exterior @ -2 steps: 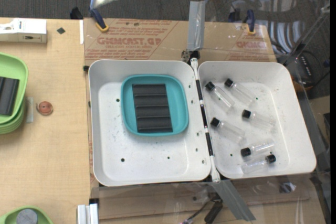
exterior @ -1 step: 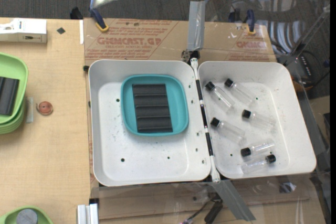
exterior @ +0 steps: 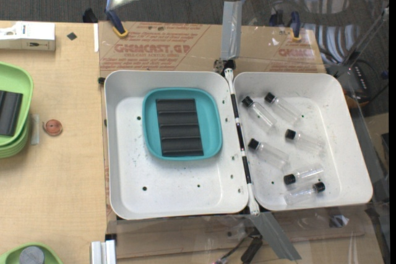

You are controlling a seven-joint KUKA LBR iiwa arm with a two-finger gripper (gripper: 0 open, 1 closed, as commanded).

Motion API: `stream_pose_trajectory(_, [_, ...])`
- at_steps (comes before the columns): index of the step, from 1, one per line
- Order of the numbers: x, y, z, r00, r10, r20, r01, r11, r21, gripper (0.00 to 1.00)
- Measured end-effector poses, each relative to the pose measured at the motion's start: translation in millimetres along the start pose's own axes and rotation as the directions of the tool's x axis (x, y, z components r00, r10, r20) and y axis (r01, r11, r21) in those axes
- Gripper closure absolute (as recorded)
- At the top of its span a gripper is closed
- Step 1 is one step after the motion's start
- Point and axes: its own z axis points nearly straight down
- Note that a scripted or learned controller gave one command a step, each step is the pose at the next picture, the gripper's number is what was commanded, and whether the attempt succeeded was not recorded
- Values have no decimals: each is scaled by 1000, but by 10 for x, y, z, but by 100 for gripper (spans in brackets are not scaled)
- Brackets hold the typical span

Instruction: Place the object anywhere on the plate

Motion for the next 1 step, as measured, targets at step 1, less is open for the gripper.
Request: stream_pose_trajectory(1, [52,18,3,995,99,0,-99,995,0,0])
